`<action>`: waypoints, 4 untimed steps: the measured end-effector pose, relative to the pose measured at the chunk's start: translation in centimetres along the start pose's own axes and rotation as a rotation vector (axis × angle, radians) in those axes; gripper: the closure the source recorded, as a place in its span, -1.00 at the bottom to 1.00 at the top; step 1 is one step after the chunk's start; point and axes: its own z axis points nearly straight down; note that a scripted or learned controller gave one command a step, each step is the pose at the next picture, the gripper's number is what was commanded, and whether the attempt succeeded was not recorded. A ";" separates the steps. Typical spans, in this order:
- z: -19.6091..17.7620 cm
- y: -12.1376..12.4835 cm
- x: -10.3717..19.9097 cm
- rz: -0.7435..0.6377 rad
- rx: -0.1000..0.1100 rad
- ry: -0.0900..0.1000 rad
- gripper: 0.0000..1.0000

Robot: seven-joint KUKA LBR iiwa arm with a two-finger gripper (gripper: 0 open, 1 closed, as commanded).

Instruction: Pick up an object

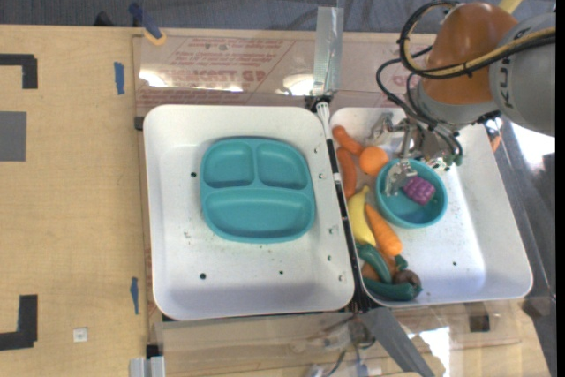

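Observation:
My gripper (411, 163) hangs over the right bin (481, 260), its metal fingers reaching down to the near rim of a teal bowl (411, 206). A small purple object (420, 191) lies inside that bowl, just below the fingertips. Along the right bin's left wall lie an orange ball (373, 160), two orange carrots (346, 140) (384, 231), a yellow banana (359, 219) and dark green pieces (391, 282). Nothing visible sits between the fingers.
The left bin (168, 269) holds a teal divided plate (257, 187). A clear upright divider (327, 49) stands behind the bins. The arm's orange band (463, 40) and cables loom over the right bin's back edge. Bare white floor shows at the right bin's right half.

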 end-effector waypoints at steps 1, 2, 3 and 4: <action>-0.2 -2.4 9.8 0.082 0.003 0.007 -1.00; 0.0 0.1 -0.3 -0.083 0.000 0.032 -1.00; -0.1 -4.6 4.5 -0.069 0.005 0.004 -1.00; -0.3 -1.1 14.1 -0.074 0.000 0.009 -1.00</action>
